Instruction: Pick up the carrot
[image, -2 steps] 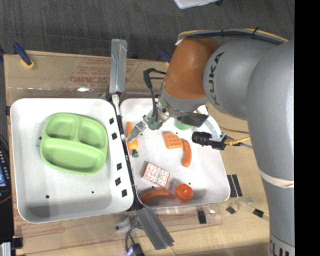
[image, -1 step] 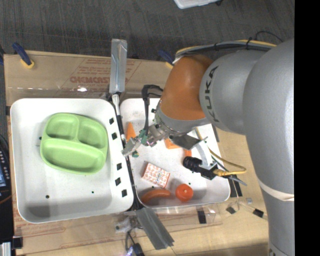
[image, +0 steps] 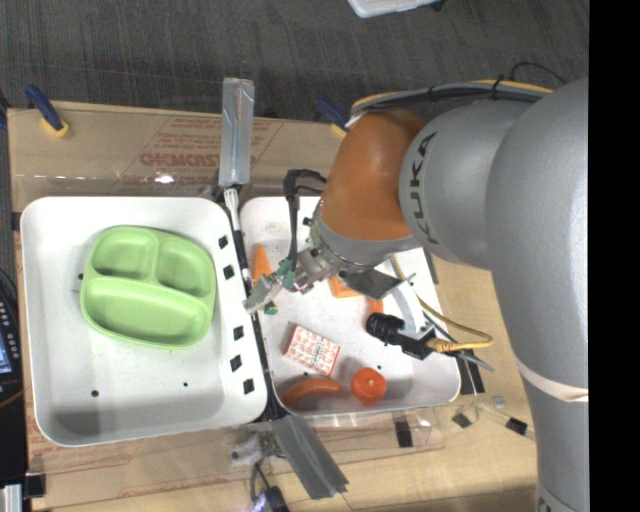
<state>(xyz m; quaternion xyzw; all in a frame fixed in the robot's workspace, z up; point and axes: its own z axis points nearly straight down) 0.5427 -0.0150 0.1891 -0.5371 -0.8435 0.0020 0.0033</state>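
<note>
Pincer (image: 272, 290) low in the right bin (image: 440, 385)
Carrot (image: 261, 263) sits at its 12 o'clock, just beside; whether the pincer is clenched or released, I cannot tell.

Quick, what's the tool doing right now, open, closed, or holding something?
Tool: cannot be told whether open or closed; it sits low at the left wall of the right bin, just below the carrot.

divided plate (image: 150, 285) in left bin (image: 45, 330), carrot (image: 261, 264) in right bin (image: 440, 385).
</note>
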